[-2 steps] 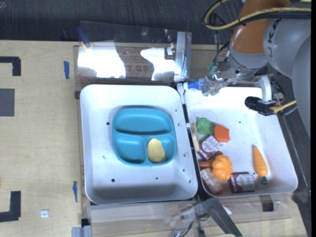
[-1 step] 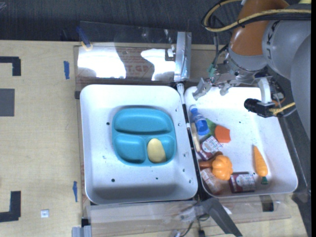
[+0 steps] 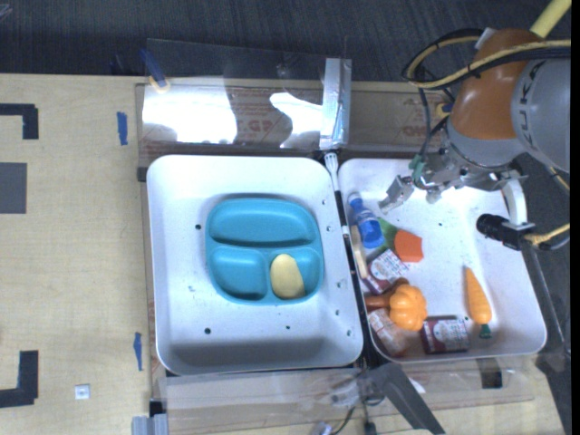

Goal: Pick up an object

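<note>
Gripper (image 3: pixel 412 187) hovers at twelve o'clock of the right bin (image 3: pixel 526 333); whether it is apart or together I cannot tell. Best target: the carrot (image 3: pixel 478 297) at four o'clock, lying apart from the clutter.

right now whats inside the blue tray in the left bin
The blue tray holds one yellow egg-shaped thing, sitting in its lower right compartment. The other compartments look bare. Whatever is under the yellow piece is covered by it.

Blue tray (image 3: pixel 263 234) – yellow lemon (image 3: pixel 287 276) inside
</note>
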